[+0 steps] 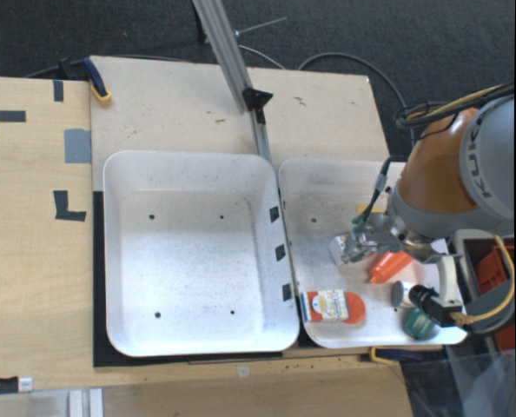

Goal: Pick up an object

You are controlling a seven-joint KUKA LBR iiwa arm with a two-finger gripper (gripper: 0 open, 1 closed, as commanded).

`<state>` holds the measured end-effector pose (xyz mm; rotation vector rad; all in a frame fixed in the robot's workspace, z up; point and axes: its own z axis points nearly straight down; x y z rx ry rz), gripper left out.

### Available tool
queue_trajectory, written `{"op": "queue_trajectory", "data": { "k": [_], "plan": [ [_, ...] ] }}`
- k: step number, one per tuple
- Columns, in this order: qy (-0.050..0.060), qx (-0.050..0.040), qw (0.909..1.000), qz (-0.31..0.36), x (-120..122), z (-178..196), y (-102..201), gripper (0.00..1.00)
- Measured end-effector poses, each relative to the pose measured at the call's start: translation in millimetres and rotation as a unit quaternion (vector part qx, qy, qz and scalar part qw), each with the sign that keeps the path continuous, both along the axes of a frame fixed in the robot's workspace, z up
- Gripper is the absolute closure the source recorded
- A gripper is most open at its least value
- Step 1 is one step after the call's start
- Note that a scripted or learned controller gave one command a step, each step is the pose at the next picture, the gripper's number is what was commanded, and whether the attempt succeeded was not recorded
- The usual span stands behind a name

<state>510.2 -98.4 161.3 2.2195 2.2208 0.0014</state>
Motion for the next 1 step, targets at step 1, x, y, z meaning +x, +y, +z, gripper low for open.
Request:
{"op": "queue_trajectory", "data": {
  "k": [1],
  "plan": [
    [0.000,0.0000,1.0000,0.000,0.5,40.9,0.2,1.00]
  ]
}}
